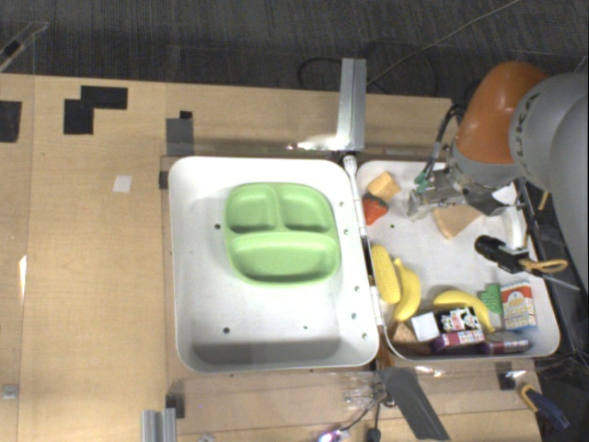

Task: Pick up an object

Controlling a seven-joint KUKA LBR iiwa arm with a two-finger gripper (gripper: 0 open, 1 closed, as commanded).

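Clutter crowds the right bin (444,261), so the gripper (425,194) hangs near its far edge between a yellow block (382,187) and a tan wedge (456,220), both likely targets; whether it is open or closed cannot be told.

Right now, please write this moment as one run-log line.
gripper: over right bin, beside tan block | left bin: green plate | grasp: none seen

Two white bins (198,274) out there, one green plate (281,233), three bananas (387,273), two tan blocks (455,219), one red piece (375,211)
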